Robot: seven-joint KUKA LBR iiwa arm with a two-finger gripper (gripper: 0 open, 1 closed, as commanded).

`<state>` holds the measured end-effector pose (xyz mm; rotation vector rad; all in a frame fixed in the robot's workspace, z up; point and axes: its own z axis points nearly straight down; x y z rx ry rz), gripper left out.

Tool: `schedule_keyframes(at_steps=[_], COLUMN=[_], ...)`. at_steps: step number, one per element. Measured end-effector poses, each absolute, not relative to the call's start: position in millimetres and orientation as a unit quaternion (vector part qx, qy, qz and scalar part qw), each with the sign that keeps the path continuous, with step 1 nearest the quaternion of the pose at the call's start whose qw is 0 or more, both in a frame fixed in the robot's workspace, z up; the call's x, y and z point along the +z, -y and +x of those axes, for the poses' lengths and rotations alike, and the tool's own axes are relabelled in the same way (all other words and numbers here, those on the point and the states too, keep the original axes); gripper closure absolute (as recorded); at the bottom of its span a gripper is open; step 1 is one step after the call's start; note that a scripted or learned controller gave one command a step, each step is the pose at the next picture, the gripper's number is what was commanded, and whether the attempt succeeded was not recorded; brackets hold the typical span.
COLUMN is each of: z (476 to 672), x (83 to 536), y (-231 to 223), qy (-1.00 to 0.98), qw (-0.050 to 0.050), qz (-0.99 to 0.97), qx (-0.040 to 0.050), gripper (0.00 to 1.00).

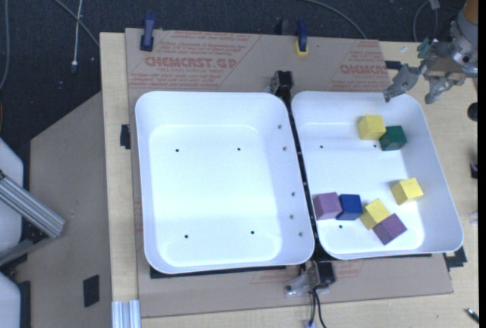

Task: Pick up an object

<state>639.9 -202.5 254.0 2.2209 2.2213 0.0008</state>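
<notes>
Purple block [389, 228], gripper [414, 89] open (arm cropped)

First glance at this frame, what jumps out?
The coloured blocks scattered in the right bin: a yellow block touching a green block near the far side, and a cluster of purple, blue and yellow ones along the near edge. The claw hangs open above that bin's far right corner, holding nothing. The left bin sits alongside.

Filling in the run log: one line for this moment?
hand: open, above right bin's far rim | held: nothing | seven blocks in right bin
</notes>
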Motion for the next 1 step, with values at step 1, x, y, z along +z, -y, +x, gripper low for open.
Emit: schedule_keyframes(at_steps=[1], z=[489.7], x=[127.3], y=[216.4], qy=[-0.705], qw=[-0.006], qz=[0.71], qx=[-0.0032], gripper=[0.0])
